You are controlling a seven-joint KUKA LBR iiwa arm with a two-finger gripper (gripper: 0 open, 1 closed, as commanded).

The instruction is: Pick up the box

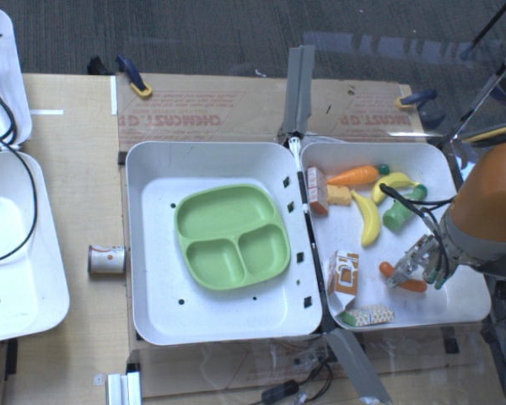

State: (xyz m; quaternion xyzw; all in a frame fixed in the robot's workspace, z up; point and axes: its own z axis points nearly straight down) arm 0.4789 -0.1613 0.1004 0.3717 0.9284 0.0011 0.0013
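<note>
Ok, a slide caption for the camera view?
Gripper low in the right bin beside the box; green divided plate in the left bin.

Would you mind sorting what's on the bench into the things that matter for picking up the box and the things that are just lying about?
For the job:
box, leaning at the right bin's left wall
gripper, low in the right bin

Lying about:
green plate in the left bin
banana
carrot
small can on the bench
</note>
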